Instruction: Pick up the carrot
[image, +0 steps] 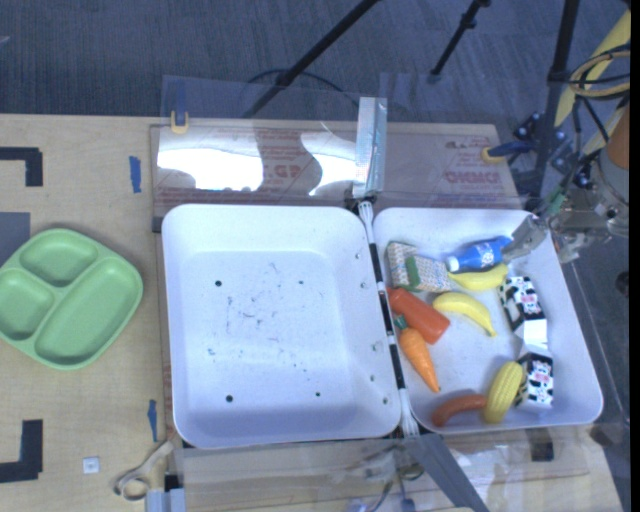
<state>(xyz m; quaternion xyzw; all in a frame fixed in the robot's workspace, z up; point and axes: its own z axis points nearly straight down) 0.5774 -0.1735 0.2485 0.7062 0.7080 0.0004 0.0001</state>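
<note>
The carrot (419, 358) is orange and tapered, and lies along the left wall of the right bin (585, 365) with its tip toward the front. A red-orange vegetable (421, 313) lies just behind it and touches its thick end. My gripper (530, 233) hangs over the bin's far right corner, beside the blue bottle (478, 254). It is well apart from the carrot, up and to the right of it.
The right bin also holds a yellow banana (470, 309), a snack packet (414, 268), two cow-patterned cartons (523, 305) (537, 379), a yellow corn cob (503, 391) and a red sausage (457, 408). The left bin (190, 235) adjoins it. A green divided plate (66, 297) sits at far left.
</note>
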